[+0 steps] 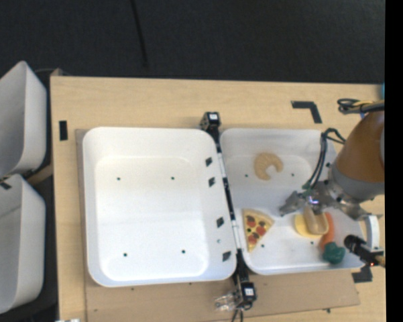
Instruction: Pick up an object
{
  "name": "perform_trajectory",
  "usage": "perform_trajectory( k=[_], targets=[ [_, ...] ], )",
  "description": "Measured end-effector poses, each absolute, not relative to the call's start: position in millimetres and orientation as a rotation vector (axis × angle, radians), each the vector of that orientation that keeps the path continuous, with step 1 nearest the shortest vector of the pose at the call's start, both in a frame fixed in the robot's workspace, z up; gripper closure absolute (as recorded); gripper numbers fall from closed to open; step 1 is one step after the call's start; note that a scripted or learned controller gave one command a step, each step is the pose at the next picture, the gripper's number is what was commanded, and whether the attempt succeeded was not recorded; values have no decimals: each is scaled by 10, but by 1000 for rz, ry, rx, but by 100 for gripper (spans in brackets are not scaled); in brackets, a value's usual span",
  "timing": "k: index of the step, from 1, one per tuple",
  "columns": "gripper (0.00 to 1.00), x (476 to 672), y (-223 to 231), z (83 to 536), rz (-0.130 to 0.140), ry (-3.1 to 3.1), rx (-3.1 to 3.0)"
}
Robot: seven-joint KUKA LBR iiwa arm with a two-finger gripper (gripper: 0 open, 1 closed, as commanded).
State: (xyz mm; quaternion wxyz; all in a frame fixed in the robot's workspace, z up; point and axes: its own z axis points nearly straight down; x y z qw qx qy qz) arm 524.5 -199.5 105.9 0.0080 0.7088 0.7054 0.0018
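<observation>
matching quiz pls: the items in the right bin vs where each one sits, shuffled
Things:
1. croissant
2. pizza slice
3. green toy
4. yellow piece

Places:
A. near right corner of the right bin
B. by the divider, near side
C. under the gripper
D. far half of the bin, alone

Pairs: 1-D, 2-B, 3-A, 4-C
</observation>
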Motion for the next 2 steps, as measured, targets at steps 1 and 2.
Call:
perform_trajectory(
  k=[1,2],
  targets=[
    [0,4971,-1067,1054,10,2215,2205],
    [0,4891,-1951,1087,-2,2210,2223]
  ],
)
